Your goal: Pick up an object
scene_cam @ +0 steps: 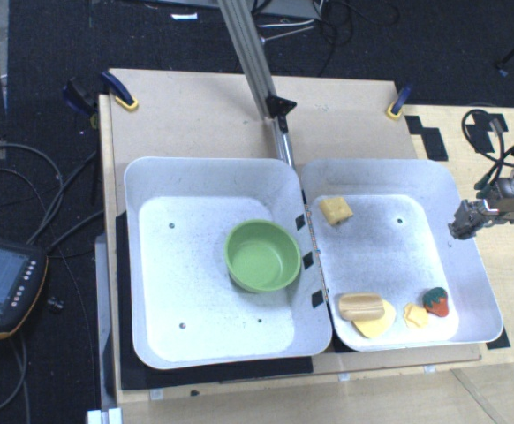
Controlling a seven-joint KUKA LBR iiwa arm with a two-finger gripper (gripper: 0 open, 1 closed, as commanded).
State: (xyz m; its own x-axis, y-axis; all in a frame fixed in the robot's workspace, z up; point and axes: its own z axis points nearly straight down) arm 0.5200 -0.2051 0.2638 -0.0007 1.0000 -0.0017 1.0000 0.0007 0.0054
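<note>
The claw point(463, 223) stood at the right bin's point(434, 179) right rim; its state could not be told. Nearest lay a strawberry toy point(435, 302) in the near right corner, beside a yellow piece point(416, 315). It looked light, hard and slippery, best pinched across its middle. The green bowl point(262, 255) sat in the left bin point(151, 237).

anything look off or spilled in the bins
Nothing stands out. The green bowl sits upright in the left bin; the toy foods lie loose in the right bin, none spilled. The gripper hangs at its right rim.
</note>
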